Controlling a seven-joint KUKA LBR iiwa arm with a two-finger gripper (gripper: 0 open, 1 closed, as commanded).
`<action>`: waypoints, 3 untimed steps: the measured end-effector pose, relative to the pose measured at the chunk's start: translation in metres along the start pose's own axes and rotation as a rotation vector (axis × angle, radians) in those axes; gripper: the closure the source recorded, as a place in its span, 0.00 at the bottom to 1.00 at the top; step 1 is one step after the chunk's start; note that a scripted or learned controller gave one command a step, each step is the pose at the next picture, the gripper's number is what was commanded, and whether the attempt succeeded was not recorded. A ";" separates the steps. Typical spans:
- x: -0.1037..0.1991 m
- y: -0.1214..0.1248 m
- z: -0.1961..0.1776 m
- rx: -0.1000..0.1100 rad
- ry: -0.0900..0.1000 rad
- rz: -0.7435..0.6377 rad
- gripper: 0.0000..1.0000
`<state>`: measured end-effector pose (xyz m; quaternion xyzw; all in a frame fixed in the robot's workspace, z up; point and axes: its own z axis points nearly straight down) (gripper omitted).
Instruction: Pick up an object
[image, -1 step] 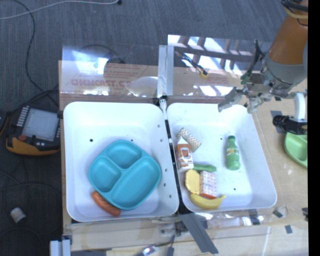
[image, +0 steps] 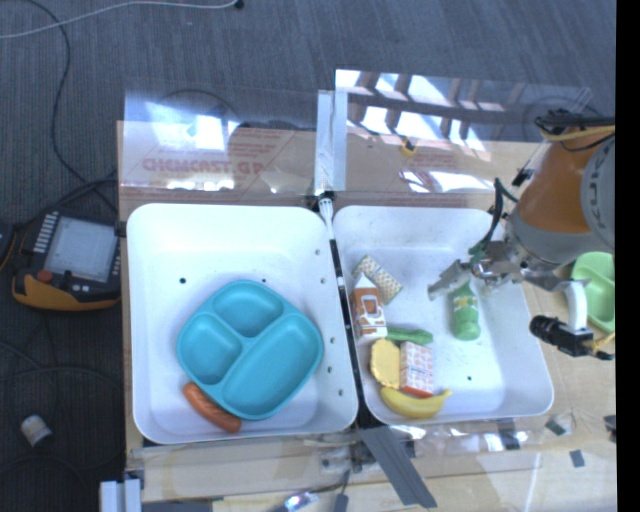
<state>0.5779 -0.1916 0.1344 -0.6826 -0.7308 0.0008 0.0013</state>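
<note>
Hovering low in the right bin (image: 520, 395), the end effector (image: 462, 275) sits at the tip of the grey arm (image: 560, 200) that reaches in from the right, and its two fingers look spread apart with nothing visible between them, so I judge it released and empty. Directly below it, on the side nearer the camera, lies a green bottle (image: 465, 312), touching or almost touching the fingertips; I cannot tell which. Its long axis runs roughly up and down the view, cap end toward the fingers, so a small drop and a closing across its narrow width seems to be what the coming move calls for. Well to the left of the bottle in the same bin lie a checkered packet (image: 380, 278), an orange carton (image: 368, 313), a green bean pod (image: 409, 335), a red-and-white box (image: 417, 367) and a yellow banana (image: 412, 401), packed close against one another near the dividing wall. In the left bin (image: 160, 240) rests a blue divided plate (image: 251, 347), its compartments bare, with an orange sausage (image: 211, 407) just beside its near-left edge. Both bins stand on the table (image: 560, 440).
</note>
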 end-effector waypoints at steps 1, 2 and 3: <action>-0.019 0.012 0.037 -0.006 0.006 0.069 0.00; -0.017 0.011 0.029 -0.004 0.008 0.068 1.00; -0.026 0.042 -0.052 -0.001 -0.003 0.121 1.00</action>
